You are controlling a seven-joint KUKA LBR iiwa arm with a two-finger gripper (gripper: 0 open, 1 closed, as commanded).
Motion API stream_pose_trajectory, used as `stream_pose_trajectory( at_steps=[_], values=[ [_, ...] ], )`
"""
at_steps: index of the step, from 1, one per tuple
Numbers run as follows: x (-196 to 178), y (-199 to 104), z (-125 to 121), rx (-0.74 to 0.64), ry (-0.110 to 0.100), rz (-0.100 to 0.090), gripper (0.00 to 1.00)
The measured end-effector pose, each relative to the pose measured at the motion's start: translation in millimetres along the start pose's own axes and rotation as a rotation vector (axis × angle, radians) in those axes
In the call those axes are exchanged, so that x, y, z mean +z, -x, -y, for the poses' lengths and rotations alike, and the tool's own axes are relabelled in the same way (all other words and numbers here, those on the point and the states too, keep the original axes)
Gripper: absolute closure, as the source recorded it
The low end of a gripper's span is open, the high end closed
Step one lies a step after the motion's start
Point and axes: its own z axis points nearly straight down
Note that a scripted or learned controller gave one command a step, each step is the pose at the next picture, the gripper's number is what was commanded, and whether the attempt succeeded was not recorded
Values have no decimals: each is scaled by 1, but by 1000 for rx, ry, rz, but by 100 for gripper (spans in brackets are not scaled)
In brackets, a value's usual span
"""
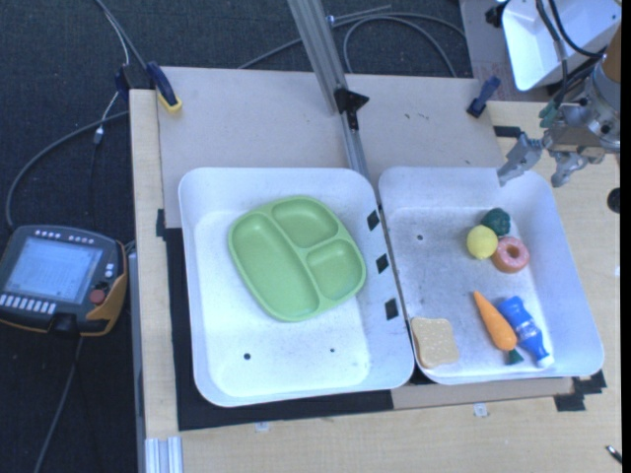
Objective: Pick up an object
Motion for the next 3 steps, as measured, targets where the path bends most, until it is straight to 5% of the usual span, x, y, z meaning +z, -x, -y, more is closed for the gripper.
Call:
stream_pose_trajectory(
  at_steps=[3],
  values=[
    [167, -7, -2, 0, -6, -2, 0]
  ],
)
